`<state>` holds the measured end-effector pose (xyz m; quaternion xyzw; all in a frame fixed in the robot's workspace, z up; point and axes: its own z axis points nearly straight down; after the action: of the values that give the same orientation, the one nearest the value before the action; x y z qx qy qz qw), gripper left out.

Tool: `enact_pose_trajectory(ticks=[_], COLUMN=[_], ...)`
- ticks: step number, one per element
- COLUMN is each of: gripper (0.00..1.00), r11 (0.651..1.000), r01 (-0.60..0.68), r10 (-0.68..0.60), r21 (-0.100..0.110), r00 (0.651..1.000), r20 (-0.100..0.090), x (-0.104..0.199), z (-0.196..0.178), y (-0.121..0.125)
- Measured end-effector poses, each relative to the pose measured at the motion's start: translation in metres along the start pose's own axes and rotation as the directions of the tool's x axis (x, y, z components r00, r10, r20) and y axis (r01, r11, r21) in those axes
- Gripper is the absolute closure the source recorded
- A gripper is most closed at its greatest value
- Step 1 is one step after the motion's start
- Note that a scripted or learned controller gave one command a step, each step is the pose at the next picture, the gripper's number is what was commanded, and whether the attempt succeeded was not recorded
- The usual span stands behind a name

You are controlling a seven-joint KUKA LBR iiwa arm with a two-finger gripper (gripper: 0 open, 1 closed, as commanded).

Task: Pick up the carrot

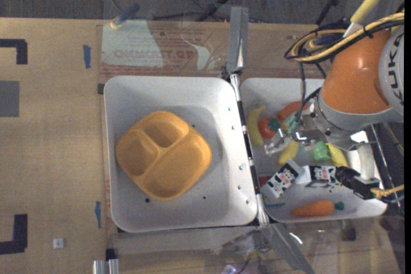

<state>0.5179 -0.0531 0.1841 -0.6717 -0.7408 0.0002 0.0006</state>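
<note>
**Carrot's at the front of the right bin, my pincer's above the middle**

So the carrot lies flat along the near edge of the right bin, green tip pointing right. My pincer hangs over the middle of that bin, near a strawberry and a banana, well apart from the carrot. Can't tell how far it's spread, or if it's got anything. The left bin holds a yellow divided plate
</note>
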Motion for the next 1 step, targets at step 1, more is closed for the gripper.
enact_pose_trajectory(ticks=[1], gripper=[0.0], r11=[0.997], r01=[-0.071], r10=[0.071], r21=[-0.007], r00=[0.997], r20=[0.001], x=[-0.0599], z=[0.0974], y=[0.0126])
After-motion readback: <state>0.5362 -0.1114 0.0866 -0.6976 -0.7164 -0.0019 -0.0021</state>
